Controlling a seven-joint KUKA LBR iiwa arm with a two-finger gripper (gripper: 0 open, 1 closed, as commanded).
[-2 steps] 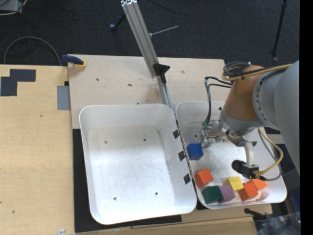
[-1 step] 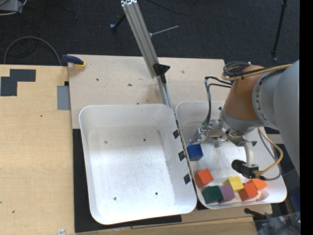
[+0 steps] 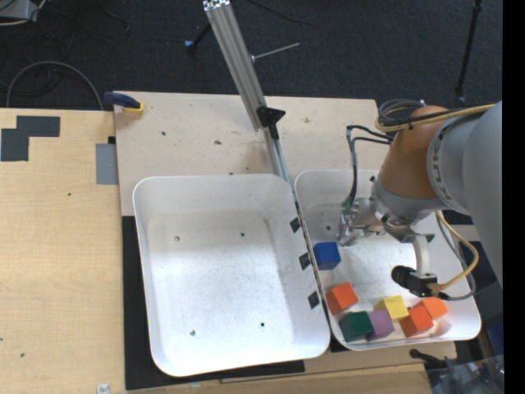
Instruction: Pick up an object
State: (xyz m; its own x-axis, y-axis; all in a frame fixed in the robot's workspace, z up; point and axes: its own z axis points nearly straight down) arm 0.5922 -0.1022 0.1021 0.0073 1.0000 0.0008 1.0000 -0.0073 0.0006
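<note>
Gripper point(image 3: 351, 230) hangs in right bin point(image 3: 459, 335), finger state unclear. Blue cube point(image 3: 327, 255) just below-left of it, near bin wall; wall could block fingers, nudging cube aside.

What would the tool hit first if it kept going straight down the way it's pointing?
Probably the bare floor of the right bin, just right of the blue cube. The tool points downward beside that cube; depth is hard to judge here.

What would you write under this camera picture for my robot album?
Robot arm's gripper hovers in the right bin by a blue cube; more colored blocks crowd the near corner.
</note>
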